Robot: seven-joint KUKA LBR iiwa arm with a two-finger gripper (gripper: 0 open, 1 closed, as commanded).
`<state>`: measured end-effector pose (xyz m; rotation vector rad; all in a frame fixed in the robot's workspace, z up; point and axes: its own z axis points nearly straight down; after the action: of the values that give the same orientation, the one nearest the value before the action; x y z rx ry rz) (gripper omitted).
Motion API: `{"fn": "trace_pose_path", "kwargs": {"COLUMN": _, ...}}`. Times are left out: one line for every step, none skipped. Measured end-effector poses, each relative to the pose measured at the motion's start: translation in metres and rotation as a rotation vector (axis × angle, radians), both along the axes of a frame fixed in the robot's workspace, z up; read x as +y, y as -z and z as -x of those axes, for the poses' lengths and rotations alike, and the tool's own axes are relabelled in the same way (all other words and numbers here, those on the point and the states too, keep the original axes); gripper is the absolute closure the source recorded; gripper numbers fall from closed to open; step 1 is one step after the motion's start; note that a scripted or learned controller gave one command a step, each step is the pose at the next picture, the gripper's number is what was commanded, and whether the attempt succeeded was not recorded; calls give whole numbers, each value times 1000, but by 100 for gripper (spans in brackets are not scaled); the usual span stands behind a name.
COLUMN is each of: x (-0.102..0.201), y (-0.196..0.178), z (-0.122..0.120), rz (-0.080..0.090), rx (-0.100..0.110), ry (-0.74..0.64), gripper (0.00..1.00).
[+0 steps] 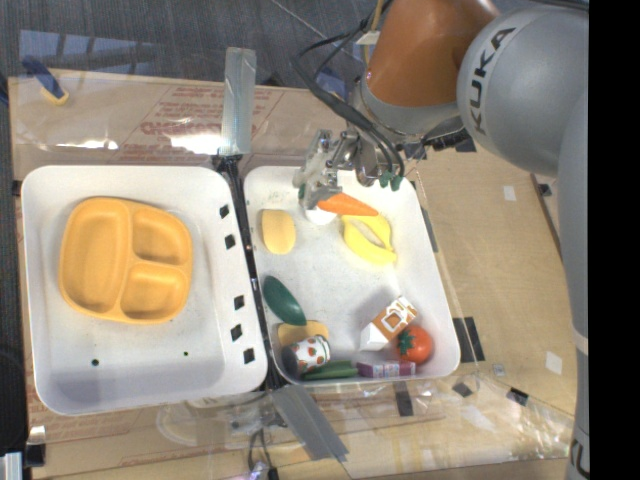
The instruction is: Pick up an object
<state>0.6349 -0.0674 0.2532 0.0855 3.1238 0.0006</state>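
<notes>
My gripper (318, 180) hangs low over the far left corner of the right bin (436, 268), under the grey and orange wrist. An orange carrot (347, 205) lies just to its right, close to the gripper tip, resting on a yellow banana-like piece (368, 240). A small white object (320, 214) sits right below the gripper. A pale yellow oval (278, 231) lies to the left of that. I see nothing lifted off the bin floor.
The right bin's near end holds a dark green piece (283, 299), an orange-and-white carton (392, 320), a red tomato (414, 345), a green cucumber (330, 371) and a painted ball (312, 351). A yellow divided plate (125, 259) lies in the left bin (60, 368).
</notes>
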Motion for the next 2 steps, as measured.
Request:
{"fn": "trace_pose_path", "kwargs": {"x": -47, "y": -60, "z": -19, "rz": 3, "rx": 9, "ry": -33, "gripper": 100}}
{"fn": "trace_pose_path", "kwargs": {"x": -44, "y": -69, "z": -20, "rz": 2, "rx": 8, "ry": -39, "gripper": 100}}
